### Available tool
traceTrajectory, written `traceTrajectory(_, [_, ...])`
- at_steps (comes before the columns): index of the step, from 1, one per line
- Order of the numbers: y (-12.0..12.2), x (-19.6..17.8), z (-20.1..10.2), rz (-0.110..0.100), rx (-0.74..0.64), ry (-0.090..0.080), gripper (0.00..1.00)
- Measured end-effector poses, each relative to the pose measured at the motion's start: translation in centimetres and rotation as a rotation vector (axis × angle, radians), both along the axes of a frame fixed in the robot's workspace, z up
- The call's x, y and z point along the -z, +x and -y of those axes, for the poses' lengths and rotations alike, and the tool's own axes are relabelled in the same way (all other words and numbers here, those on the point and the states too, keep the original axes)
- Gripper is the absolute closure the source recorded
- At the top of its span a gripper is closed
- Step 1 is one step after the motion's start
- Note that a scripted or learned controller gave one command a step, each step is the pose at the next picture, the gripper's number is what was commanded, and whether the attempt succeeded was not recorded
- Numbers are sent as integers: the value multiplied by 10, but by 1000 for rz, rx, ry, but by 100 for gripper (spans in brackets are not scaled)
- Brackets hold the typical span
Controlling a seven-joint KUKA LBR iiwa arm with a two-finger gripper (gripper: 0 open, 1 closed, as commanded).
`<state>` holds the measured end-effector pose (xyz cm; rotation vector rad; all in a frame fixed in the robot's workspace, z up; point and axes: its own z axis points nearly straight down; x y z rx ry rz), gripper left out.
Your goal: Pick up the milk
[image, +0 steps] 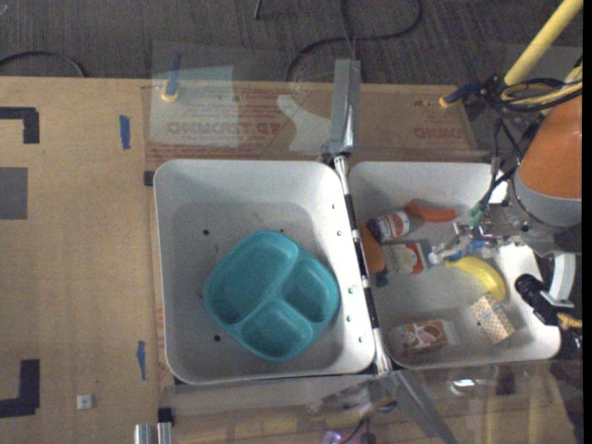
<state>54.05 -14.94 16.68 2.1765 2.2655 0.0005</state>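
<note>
The milk [424, 338] is a small white and brown carton lying on its side near the front wall of the right bin [444, 181]. My gripper [462, 245] hangs over the middle of that bin, further back than the milk and a little to its right, well apart from it. The gripper sits just above a yellow fruit [479, 276] and beside a small bottle [407, 258]. The grey arm with its orange band [555, 155] comes in from the right.
The right bin also holds a red-labelled bottle [389, 226], an orange-red item [431, 213], an orange piece [372, 253] by the left wall and a patterned block [493, 318] right of the milk. A teal divided plate [271, 293] lies in the left bin [185, 202].
</note>
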Motion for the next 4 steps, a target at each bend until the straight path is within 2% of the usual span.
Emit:
traceTrajectory(1, [-12,78,-34,10,-60,-3,0])
traceTrajectory(2, [48,-158,-8,1,200,-2,0])
traceTrajectory(3, [9,-23,-18,-1,118,0,0])
traceTrajectory(4, [14,57,-31,21,-334,-6,0])
